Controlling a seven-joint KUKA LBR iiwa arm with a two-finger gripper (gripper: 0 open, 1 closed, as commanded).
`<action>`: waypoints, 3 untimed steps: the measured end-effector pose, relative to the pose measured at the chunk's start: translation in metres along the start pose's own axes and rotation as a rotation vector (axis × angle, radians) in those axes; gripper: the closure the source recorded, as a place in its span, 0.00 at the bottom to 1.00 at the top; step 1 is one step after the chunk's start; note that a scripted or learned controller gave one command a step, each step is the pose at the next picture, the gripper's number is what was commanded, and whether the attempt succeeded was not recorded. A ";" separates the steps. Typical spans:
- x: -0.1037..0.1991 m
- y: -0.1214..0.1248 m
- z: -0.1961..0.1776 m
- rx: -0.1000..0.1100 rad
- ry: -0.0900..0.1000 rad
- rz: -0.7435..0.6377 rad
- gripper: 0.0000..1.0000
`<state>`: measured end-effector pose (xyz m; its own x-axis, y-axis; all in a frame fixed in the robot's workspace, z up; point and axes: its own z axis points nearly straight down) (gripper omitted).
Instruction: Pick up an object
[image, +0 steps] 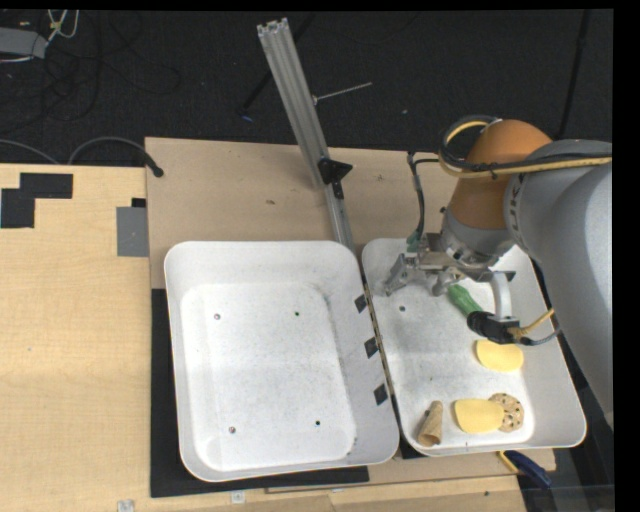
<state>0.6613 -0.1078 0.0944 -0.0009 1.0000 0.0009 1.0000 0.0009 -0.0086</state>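
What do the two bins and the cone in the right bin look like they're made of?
Bins: probably molded plastic, white, smooth with a slight sheen, rounded corners and raised rims. Cone: tan and matte with a wafer-like look, likely a plastic toy ice cream cone, though it is too small to be sure.

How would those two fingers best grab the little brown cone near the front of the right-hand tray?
Likely across the cone's wider lower end, coming straight down from above. It lies flat on the right bin, apart from the yellow piece beside it, leaving room on both sides.
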 end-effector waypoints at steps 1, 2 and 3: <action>-0.001 0.001 -0.014 -0.006 0.000 0.004 1.00; -0.007 0.000 -0.077 -0.013 -0.002 0.005 1.00; -0.008 0.001 -0.128 -0.013 -0.002 0.001 1.00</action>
<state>0.6630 -0.1160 0.2225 0.0003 1.0000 -0.0009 1.0000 -0.0003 0.0043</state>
